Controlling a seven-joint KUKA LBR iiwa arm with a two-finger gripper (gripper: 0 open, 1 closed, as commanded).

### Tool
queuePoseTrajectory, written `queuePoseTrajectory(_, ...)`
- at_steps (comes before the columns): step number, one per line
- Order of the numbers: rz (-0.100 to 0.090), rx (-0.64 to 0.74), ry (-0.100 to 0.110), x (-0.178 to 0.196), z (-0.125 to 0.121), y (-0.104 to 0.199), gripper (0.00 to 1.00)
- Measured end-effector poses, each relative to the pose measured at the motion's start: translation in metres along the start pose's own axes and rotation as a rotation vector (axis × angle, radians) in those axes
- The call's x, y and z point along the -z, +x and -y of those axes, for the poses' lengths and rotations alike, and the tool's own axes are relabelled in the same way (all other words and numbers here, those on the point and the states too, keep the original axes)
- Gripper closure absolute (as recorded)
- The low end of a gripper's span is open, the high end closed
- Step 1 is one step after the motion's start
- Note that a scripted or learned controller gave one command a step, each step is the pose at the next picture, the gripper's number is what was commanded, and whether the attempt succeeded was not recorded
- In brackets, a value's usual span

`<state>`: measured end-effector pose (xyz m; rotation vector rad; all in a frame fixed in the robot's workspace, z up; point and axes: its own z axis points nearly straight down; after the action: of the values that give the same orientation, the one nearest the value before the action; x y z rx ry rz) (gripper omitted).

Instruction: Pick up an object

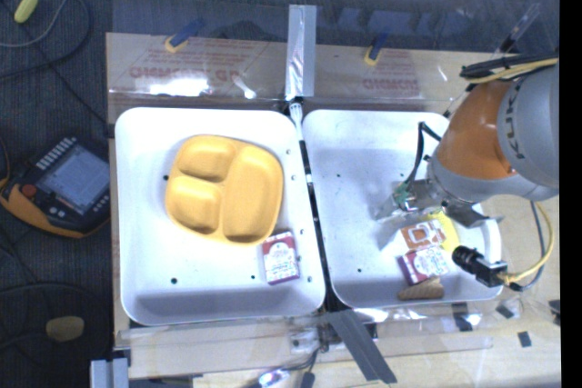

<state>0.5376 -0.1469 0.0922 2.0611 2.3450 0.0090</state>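
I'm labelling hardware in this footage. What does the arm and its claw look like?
The arm is bulky and rounded, with a grey shell and a broad orange band above the wrist. Dark lettering runs down the grey part. A black cable loops along the wrist, and a yellow cable trails beside a black cylindrical part. The claw is small, metallic grey with a green spot.

A single fixed camera looks down at a slant from above the worktop [209,59], far enough back to take in both white bins [136,286] and surrounding dark floor [55,59].
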Motion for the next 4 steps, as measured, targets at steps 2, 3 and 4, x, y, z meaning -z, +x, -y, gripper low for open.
queuePoseTrajectory(2,-0.012,0.090,0.017,0.067,0.014,0.010,1.00)
queuePoseTrajectory(3,-0.013,0.232,0.016,0.126,-0.018,0.084,1.00)
queuePoseTrajectory(4,-0.014,0.241,0.020,0.093,0.031,0.170,1.00)
